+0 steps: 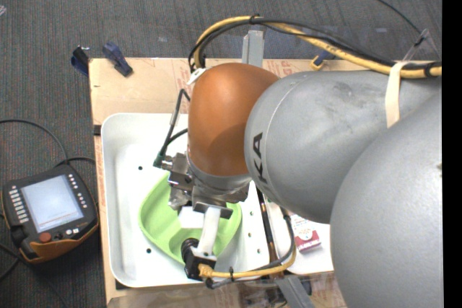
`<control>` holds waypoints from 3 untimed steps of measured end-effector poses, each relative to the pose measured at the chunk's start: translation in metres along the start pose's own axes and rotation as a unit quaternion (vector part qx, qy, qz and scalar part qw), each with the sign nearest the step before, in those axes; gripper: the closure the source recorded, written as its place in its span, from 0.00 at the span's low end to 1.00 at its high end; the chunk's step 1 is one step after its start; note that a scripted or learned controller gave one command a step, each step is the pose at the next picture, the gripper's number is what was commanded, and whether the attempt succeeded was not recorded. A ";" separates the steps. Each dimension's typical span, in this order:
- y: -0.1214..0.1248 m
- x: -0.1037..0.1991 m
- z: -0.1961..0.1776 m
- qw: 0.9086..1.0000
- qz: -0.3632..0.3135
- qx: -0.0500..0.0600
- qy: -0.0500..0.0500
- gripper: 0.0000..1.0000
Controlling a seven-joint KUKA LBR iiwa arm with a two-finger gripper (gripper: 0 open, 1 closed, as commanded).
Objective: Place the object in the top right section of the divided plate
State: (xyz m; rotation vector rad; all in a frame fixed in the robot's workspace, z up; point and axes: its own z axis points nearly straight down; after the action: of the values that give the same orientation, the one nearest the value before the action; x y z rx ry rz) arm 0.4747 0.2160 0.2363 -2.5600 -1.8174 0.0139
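The gripper [195, 216] hangs low over the green plate [155, 223], likely to release there; I cannot tell its state or where the object is. The plate sits at five o'clock in the left bin [119, 155].

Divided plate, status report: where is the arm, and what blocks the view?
Arm low over green plate in left bin. Plate sections mostly hidden by wrist. Object not identifiable. Small red-and-white box beside the arm.

Single fixed overhead camera, slanted down at bench, close over left bin [119, 191]
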 end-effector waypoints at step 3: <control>0.031 -0.086 0.022 0.996 0.094 0.000 0.001 1.00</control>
State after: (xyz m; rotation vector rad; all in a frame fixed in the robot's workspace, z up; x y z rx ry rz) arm 0.4749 0.1244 0.2151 -2.7183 -1.5693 0.0132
